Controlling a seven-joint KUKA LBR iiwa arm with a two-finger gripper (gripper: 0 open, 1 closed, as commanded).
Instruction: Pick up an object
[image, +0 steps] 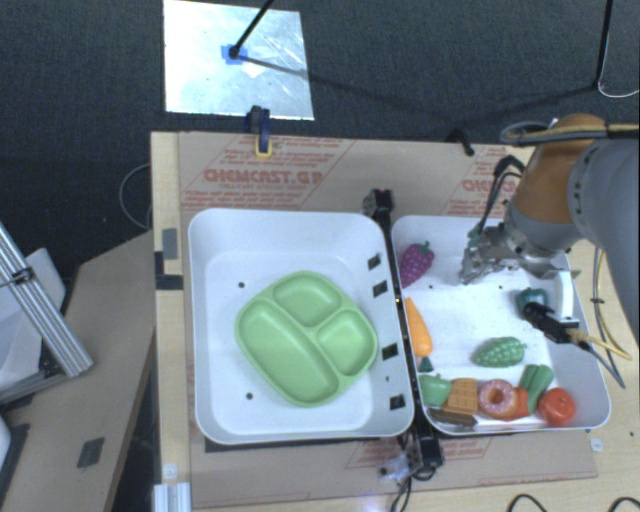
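My gripper (478, 262) hangs over the back of the right bin (590, 405), pointing down and to the left. A bunch of purple grapes (416, 262) lies a short way to its left, apart from it. An orange carrot (418, 328) rests along the bin's left wall. A green knobbly fruit (499, 352) lies in the middle. Along the front edge sit a pink donut (497, 398), a red tomato (557, 404), a green pepper (535, 380) and a tan waffle piece (460, 396). Nothing shows at the gripper's tip.
The left bin (215, 260) holds a green divided plate (305, 338). A black divider with clips (390, 300) runs between the bins. The arm's grey and orange body (570, 190) overhangs the right bin's back right corner.
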